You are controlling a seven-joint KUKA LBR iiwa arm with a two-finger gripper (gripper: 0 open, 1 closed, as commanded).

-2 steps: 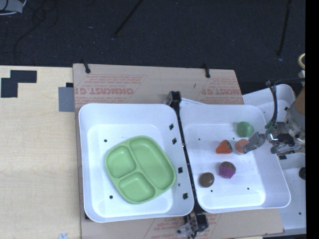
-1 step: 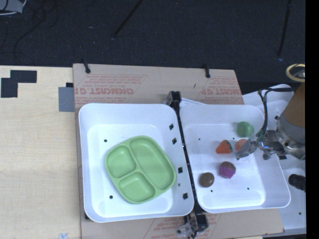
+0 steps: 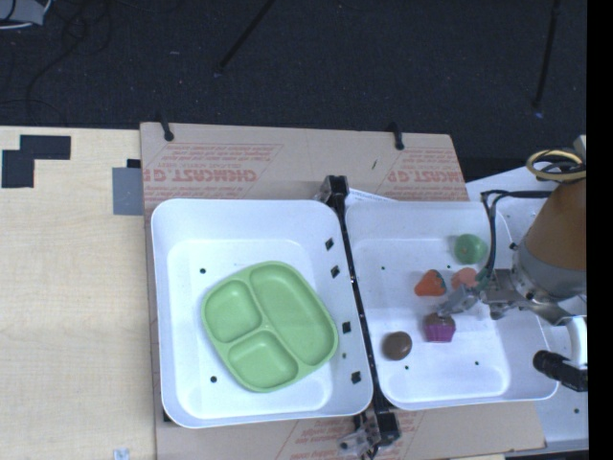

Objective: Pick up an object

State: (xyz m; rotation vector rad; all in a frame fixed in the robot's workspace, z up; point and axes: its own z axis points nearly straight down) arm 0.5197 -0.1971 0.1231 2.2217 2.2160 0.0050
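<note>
Brown ball (image 3: 397, 345) lies low in the right bin (image 3: 479, 386).
Gripper (image 3: 458, 302), grip state unreadable, hovers just above purple toy (image 3: 440, 329).

Glossy green plastic tray (image 3: 269, 326) in smooth white plastic bin (image 3: 182, 228) on cardboard (image 3: 287, 166).

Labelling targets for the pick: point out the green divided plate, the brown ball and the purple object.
green divided plate (image 3: 269, 326): camera view, on the central ridge between its compartments.
brown ball (image 3: 397, 345): camera view, on its top middle.
purple object (image 3: 440, 329): camera view, on its upper face.
</note>
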